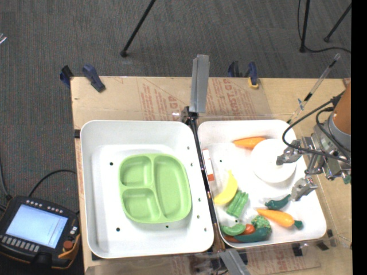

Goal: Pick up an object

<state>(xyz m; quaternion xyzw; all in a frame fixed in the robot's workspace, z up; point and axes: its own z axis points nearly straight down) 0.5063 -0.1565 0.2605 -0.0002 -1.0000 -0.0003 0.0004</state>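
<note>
A: Gripper (300, 175) fingers spread apart, nothing between them, hovering over the right bin (269, 128). No pick yet.

B: Nearest candidates?

A: White bowl (273, 164) just left of it, dark green pepper (278, 201) just below, carrot (275, 217) further below. Descent, closing and lift all remain.

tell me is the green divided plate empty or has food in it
Empty. The green divided plate sits in the left bin with all three compartments bare; the toy vegetables lie in the right bin.
</note>
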